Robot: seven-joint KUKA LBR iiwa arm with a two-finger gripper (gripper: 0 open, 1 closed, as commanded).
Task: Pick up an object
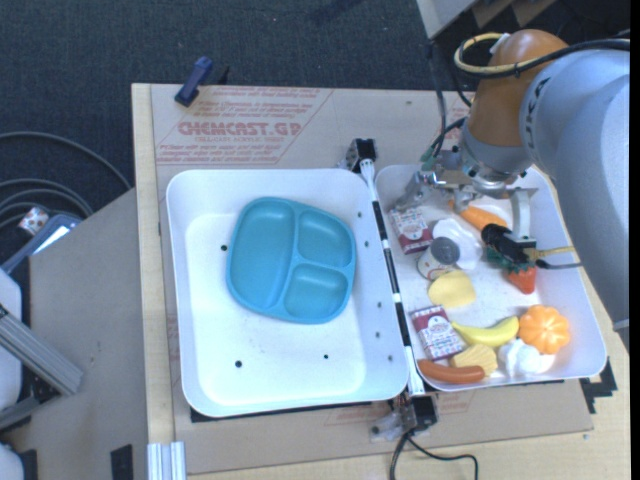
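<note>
My gripper [466, 182] hangs low over the far part of the right bin [585, 340], under the orange wrist band. Just beneath and beside it lie an orange carrot [481, 216], a red-and-white packet [412, 230] and a grey-and-white round piece [444, 249]. Nothing shows between its fingers. Nearer the front are a pale yellow lump [452, 288], a banana [488, 330], a small orange fruit [544, 328], a red-and-white box [437, 331], a sausage [452, 372] and a white piece [527, 359]. A red-and-green item [521, 275] rests by the right wall.
The left bin [200, 358] holds a blue divided plate [292, 260]. A blue clip [194, 81] sits on the board's far left corner. The grey arm covers the right bin's far right corner. Cables lie on the floor at the left.
</note>
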